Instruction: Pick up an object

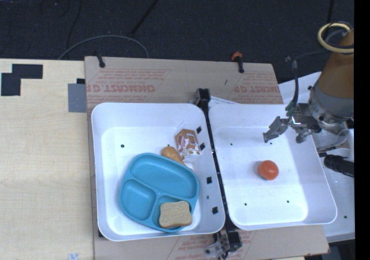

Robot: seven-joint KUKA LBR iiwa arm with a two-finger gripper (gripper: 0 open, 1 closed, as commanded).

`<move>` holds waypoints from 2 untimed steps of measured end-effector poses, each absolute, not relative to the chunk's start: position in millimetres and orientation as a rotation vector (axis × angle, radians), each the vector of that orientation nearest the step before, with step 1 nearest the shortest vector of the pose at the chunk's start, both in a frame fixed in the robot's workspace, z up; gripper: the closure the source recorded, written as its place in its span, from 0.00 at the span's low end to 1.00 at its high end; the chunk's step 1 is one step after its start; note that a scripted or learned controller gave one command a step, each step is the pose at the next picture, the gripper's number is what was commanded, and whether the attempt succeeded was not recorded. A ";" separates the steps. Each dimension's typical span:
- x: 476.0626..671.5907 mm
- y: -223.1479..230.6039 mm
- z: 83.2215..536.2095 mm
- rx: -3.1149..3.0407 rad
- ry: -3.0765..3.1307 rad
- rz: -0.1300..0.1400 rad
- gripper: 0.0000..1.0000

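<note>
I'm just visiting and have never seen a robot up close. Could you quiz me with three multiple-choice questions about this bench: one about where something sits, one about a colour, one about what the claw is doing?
1. Where is the red ball?
A. right bin
B. left bin
C. on the blue tray

2. What colour is the divided tray?
A. green
B. blue
C. yellow

3. What is the claw doing?
A. holding the ball
B. holding the bread slice
C. holding nothing

Answers:
1 A: it lies on the right bin floor.
2 B: it is plainly blue.
3 C: it hangs apart from the ball, with nothing between its fingers.
</note>
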State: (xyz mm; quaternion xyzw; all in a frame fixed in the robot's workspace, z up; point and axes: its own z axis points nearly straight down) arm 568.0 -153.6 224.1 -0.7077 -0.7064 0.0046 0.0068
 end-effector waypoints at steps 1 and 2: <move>570.5 -153.8 231.1 -2.219 -2.219 0.003 0.00; 569.2 -150.5 187.7 -2.217 -2.218 0.006 0.00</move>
